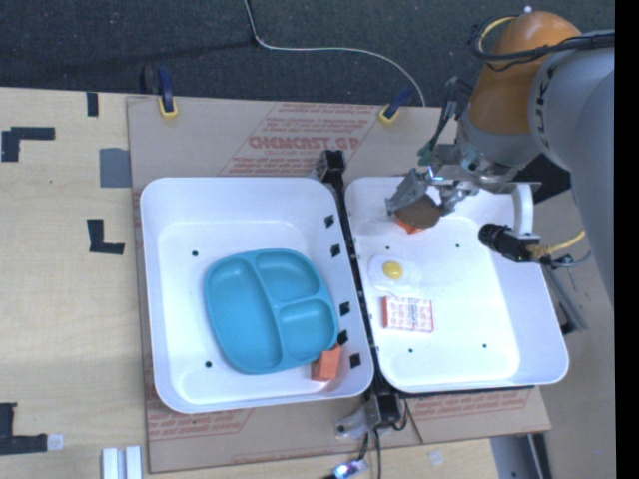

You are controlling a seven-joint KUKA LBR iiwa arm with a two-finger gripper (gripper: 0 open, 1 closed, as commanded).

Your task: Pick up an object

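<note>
White plastic forms two shallow bins sitting side by side on a brown cardboard sheet, which lies on a pale wooden bench.

Left bin: a blue divided plate with three compartments lies near the centre. A small orange block rests just beside the plate's edge, at 5 o'clock from it, close to the bin's near right corner.

Right bin: a small yellow object lies left of centre. A flat white packet with red print lies near it, at 5 o'clock from the yellow object. At 12 o'clock from the yellow object, near the bin's far left corner, a bit of orange-red shows under the gripper; what it is cannot be told.

The grey arm, with an orange band, reaches in from 3 o'clock. Its gripper is low over the far left part of the right bin, directly over the orange-red bit. Whether the jaws are spread or pressed together cannot be told, nor whether they pinch anything.

A white cable runs across the dark floor at 12 o'clock. Two clamps pin the cardboard's far edge.
</note>
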